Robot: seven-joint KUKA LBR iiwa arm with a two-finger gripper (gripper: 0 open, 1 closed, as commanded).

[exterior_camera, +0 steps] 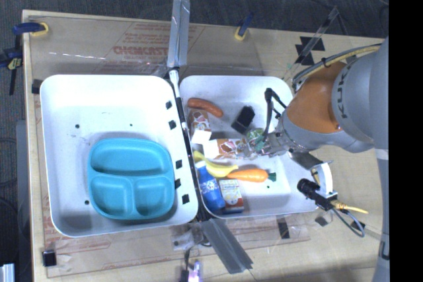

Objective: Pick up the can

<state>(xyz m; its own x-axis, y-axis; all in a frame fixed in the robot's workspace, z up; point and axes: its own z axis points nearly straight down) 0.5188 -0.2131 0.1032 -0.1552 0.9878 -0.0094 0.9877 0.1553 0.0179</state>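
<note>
A blue can [210,189] lies on its side near the front left corner of the right bin [281,191]. A banana [218,167] lies across its upper end and a small orange-labelled box [230,195] sits against its right side. My gripper [259,142] is low in the middle of the same bin, up and to the right of the can and apart from it. It sits among a printed packet [228,147] and a greenish item [255,137]. The grey arm with its orange band [316,109] comes in from the right.
Also in the right bin are a sausage [205,105], a brown item [198,122] under it, a black block [243,118] and a carrot [250,175]. The left bin [73,109] holds a blue divided tray [132,176]. A metal divider [177,36] stands between the bins.
</note>
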